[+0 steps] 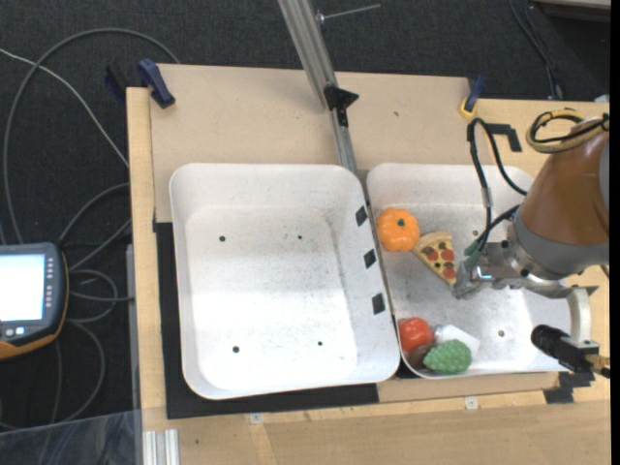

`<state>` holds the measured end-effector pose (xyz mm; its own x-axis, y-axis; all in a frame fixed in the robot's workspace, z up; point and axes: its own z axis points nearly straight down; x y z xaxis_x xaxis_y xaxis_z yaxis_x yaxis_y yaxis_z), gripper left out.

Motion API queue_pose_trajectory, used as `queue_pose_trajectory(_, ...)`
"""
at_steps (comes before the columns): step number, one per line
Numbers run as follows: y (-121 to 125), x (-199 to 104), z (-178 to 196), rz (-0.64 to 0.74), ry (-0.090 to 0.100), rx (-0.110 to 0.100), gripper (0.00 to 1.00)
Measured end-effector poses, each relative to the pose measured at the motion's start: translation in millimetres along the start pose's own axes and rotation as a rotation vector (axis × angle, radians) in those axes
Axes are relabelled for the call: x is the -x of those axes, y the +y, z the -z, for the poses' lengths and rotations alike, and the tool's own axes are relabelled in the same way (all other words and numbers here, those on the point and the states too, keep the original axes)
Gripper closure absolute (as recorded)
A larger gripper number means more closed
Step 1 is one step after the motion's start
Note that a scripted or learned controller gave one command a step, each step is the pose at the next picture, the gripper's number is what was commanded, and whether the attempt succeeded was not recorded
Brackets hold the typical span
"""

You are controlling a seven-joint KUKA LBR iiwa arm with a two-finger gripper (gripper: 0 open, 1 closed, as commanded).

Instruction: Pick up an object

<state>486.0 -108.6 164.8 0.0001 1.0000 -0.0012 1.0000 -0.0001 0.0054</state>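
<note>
Left bin (262,289): white, speckled. Right bin (426,177): orange pumpkin (398,230) by the divider; pizza slice (439,256) just beside it; red tomato (415,333) and green broccoli (448,356) at the near edge. Gripper (465,281): low beside the pizza slice; grip state cannot be told.

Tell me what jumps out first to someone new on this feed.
The grey and orange arm over the right bin, its end effector low beside the pizza slice. Then the toys: an orange pumpkin by the divider, a red tomato and green broccoli at the near edge.
</note>
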Motion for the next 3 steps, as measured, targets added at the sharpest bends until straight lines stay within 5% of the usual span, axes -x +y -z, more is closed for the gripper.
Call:
queue_pose_trajectory(2,0.6,7.8,112.6,0.002,0.000,0.002,1.00)
queue_pose_trajectory(3,14.0,-38.7,113.2,0.007,0.002,-0.003,1.00)
